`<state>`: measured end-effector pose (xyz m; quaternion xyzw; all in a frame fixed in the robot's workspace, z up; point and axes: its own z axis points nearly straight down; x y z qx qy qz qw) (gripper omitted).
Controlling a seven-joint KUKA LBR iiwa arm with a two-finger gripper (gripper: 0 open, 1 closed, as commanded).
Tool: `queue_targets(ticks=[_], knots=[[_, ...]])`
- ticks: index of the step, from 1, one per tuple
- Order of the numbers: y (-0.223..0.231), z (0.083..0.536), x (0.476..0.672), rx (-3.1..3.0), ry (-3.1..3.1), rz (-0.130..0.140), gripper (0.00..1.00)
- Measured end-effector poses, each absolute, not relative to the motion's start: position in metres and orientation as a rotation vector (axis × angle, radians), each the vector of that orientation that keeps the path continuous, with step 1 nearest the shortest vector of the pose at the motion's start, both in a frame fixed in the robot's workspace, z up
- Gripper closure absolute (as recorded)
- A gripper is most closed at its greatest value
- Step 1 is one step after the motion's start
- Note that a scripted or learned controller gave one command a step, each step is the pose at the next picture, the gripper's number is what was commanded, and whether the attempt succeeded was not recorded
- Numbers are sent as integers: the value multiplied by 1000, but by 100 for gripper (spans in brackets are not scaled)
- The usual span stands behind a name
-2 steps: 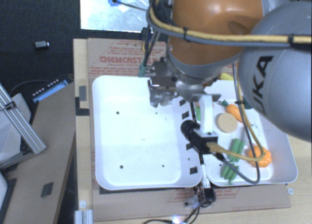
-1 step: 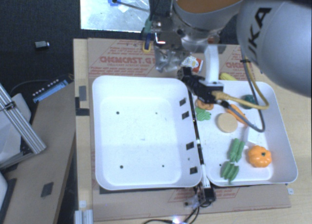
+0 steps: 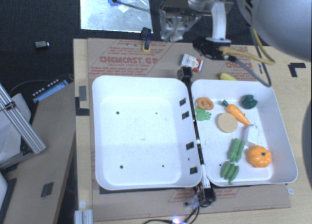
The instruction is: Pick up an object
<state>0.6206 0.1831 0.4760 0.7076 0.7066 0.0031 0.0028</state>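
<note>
The hand [image 3: 174, 27] hangs high beyond the far edge of the bins, over the tabletop [image 3: 122, 55]; it seems to hold nothing, though whether it is open I cannot tell. The toy foods, carrot [image 3: 237, 113] and pumpkin [image 3: 259, 156] among them, lie in the right bin [image 3: 285, 142]. The approach is not begun; next calls for descent over one piece.

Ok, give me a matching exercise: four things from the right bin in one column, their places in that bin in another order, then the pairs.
Things:
1. pumpkin
2. carrot
3. beans
4. round cracker

Places:
A. middle of the bin, just left of the carrot
B. near right corner
C. far half, slanting down to the right
D. near edge, left of the pumpkin

Pairs: 1-B, 2-C, 3-D, 4-A
</note>
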Motion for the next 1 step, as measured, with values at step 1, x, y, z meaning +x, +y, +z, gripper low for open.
queue_targets(ticks=[1], knots=[[157,488,671,2220,2216,6,100]])
